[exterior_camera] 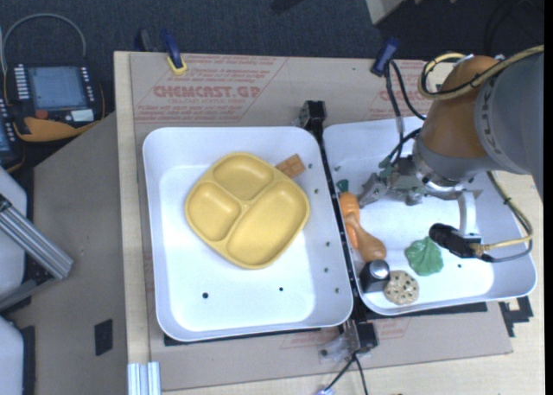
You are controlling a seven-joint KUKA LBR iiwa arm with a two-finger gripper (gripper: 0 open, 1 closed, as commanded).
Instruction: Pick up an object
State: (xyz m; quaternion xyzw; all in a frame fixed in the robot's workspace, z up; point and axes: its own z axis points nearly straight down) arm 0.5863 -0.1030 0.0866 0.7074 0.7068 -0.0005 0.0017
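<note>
The right bin holds an orange carrot-shaped toy along its left wall. A small dark cylinder with a silver top, a speckled round cookie and a crumpled green piece lie near its front. My gripper hangs low over the middle of this bin, below the orange wrist band, just right of and behind the carrot toy. Nothing shows in its grasp. In the left bin, a small brown block rests at the upper right rim of a yellow divided plate.
A black cable plug sticks out from the arm beside the green piece. A tiny green bit sits by the divider between the bins. A black clamp stands at the divider's far end. Bare white floor lies at the left bin's front.
</note>
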